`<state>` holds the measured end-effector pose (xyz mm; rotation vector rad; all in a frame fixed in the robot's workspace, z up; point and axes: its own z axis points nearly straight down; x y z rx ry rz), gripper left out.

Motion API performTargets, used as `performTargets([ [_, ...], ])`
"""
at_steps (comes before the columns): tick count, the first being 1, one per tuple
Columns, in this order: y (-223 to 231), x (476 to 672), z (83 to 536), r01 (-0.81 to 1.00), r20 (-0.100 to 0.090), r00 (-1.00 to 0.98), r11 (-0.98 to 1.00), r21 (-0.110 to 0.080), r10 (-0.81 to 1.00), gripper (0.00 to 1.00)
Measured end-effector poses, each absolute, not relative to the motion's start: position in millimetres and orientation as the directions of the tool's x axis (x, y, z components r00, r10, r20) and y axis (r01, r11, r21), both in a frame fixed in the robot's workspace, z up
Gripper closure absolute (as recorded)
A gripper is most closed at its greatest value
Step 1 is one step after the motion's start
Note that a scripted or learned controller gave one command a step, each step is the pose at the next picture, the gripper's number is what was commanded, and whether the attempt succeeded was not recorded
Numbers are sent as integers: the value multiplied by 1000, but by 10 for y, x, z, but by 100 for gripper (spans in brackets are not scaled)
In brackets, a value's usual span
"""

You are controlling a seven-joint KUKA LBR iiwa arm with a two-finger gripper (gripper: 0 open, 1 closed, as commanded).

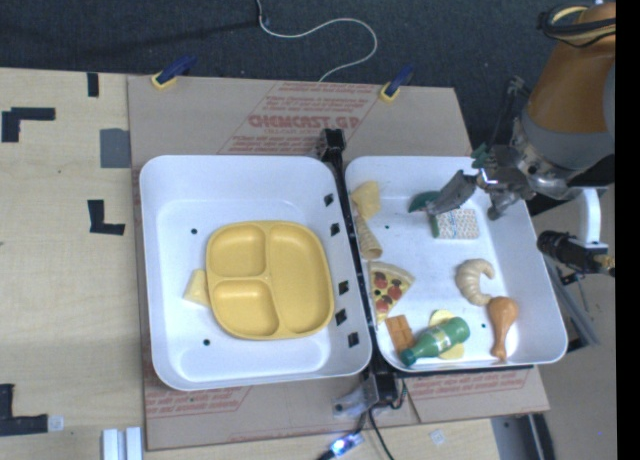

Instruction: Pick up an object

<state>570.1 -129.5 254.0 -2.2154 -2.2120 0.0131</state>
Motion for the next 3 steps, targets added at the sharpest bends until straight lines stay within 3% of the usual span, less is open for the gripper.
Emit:
performTargets([
  [1, -1292, 5723, 2606, 1000, 0, -2, 2, -2, 1000, 0],
  [3, -1184, 5631, 1521, 1000, 1, -2, 2, -9, 1000, 0],
])
